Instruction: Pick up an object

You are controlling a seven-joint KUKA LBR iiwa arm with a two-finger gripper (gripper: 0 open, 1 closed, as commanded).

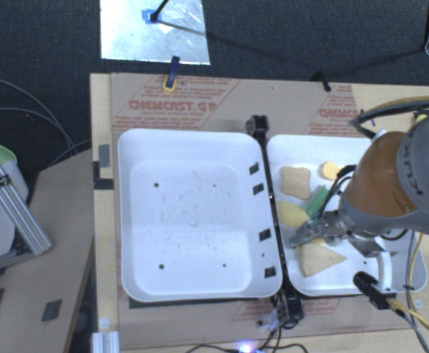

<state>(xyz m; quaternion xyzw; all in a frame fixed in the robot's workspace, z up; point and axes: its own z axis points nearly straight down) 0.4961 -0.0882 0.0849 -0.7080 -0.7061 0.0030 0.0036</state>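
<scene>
Left bin (192, 219): nothing to pick there, bare white floor with a few specks. All candidates sit in the right bin (288, 147).

Right bin contents, left to right: yellow lemon-like piece (291, 213) close to the divider, tan bread-slice shape (296, 182) above it, pale wedge (319, 259) low in the bin, green piece (317, 198) partly under the cabling, small yellow round piece (330, 170) near the top.

Gripper (304, 234) is down inside the right bin, metal tip sitting between the lemon-like piece and the wedge, touching or just beside both; can't separate contact from overlap at this angle. The finger state isn't readable either, wrist and orange band (376, 175) hide most of it.

Progress call: approach done, grasp unconfirmed. No object visibly between the fingers, nothing lifted off the bin floor. Likely target is the lemon-like piece or the wedge, can't tell which.

Left to do: close on one item, lift clear of the bin. Risk: tip lands between two items and pinches neither.
</scene>
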